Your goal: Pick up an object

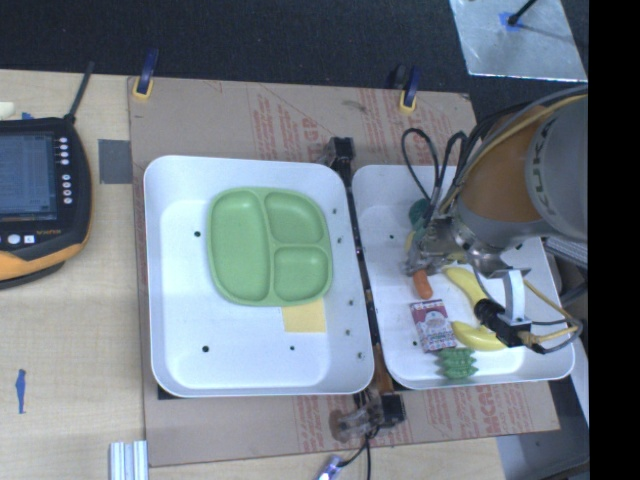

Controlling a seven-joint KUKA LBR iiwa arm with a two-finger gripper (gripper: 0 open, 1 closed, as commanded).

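Orange carrot (424, 286) lies just below the claw (428, 255).

Robot lab: clamped bench (90, 298), teach pendant (35, 198)

Light wood desk (60, 368) under a brown cardboard sheet (250, 118), clamped at back by two clips (146, 76). Dark carpet floor (250, 13) behind. Teach pendant (35, 198) far left.

Even, bright overhead light; the left bin (180, 358) reads near blown-out white with soft glare on its floor below the green plate (268, 245). Shadows soft and short. Overall slightly soft focus; arm (540, 178) right of the plate is blurry.
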